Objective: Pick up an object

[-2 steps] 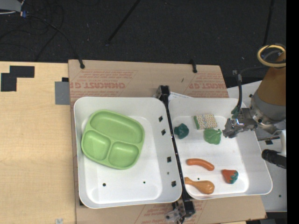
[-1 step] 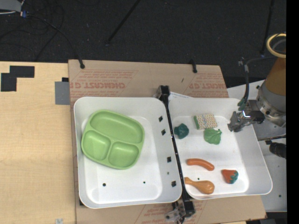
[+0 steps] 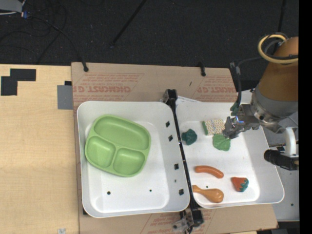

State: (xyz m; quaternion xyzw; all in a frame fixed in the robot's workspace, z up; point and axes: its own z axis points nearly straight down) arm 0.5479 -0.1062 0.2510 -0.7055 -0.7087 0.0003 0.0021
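Two white bins are set side by side on the bench, and they are divided by a dark rim in the middle. In the left bin (image 3: pixel 161 199) only a green tray (image 3: pixel 118 146) with three compartments is placed, lying flat near the left wall. The toys are all collected in the right bin (image 3: pixel 273 194), probably so that they can be reached by the arm from its own side.

The gripper (image 3: pixel 233 129) is lowered into the upper part of the right bin. It is seen just above a green leafy toy (image 3: pixel 221 142) and beside a speckled block (image 3: pixel 213 126). Whether these are touched cannot be told, because the tool is small and dark in the view. Its state also cannot be told, and nothing is seen to be held.

A dark green toy (image 3: pixel 188 137) is found near the divider, apart from the gripper. Lower in the bin, an orange sausage (image 3: pixel 209 171), a drumstick (image 3: pixel 209 193) and a red toy (image 3: pixel 239 184) are spread well apart from each other.

The leafy toy is judged to be the target, since the wrist is held almost over it. The pick is judged as not yet done. A risk is seen in the block lying so close, because it could be pushed or caught together with the leafy toy.
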